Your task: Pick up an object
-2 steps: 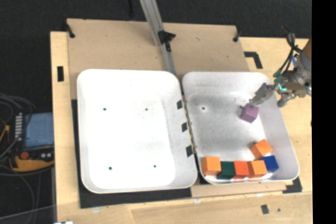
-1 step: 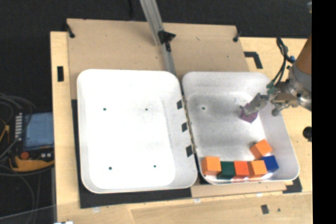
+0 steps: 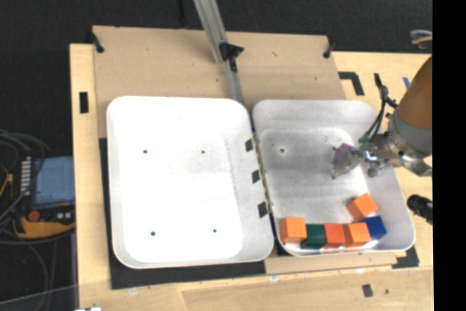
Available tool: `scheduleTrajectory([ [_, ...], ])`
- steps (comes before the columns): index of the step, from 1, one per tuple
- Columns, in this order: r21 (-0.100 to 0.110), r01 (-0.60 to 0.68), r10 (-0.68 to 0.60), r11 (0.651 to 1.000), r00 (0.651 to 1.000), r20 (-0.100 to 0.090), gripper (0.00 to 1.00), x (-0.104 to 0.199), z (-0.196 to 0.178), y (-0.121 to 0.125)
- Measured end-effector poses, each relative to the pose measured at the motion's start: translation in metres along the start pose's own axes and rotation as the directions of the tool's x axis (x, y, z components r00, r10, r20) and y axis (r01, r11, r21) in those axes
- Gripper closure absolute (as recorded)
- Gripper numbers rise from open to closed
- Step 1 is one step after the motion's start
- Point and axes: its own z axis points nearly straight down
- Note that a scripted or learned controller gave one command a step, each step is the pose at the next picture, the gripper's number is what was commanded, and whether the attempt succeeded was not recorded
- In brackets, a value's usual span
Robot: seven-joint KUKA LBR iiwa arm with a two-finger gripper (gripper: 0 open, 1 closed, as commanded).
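My gripper (image 3: 342, 158) reaches in from the right and hangs low over the middle of the right bin (image 3: 306, 120). Several small blocks lie along that bin's near edge: an orange block (image 3: 293, 228), a green block (image 3: 314, 235), two more orange blocks (image 3: 335, 233) (image 3: 357, 233) and a blue block (image 3: 376, 226). Another orange block (image 3: 362, 205) sits tilted just behind the blue one. The gripper is well behind this row and touches none of the blocks. Its tip is blurred and dark against the bin floor.
The left bin (image 3: 182, 178) lies beside the right one, with a row of black clips (image 3: 256, 175) between them. A slanted metal pole (image 3: 207, 7) rises behind the bins. Cables and a blue box (image 3: 54, 182) lie off the bench at left.
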Motion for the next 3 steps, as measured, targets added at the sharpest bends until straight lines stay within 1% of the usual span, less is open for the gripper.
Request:
scheduleTrajectory([
  [1, 0.0, -0.001, 0.001, 1.0, 1.0, 0.0, 0.0, -0.006, 0.062, 0.0],
  [2, -0.011, -0.008, 0.008, 1.0, 1.0, 0.0, 1.0, -0.006, 0.047, 0.003],
  [3, -0.013, 0.006, -0.006, 1.0, 1.0, 0.002, 1.0, -0.011, -0.017, 0.009],
])
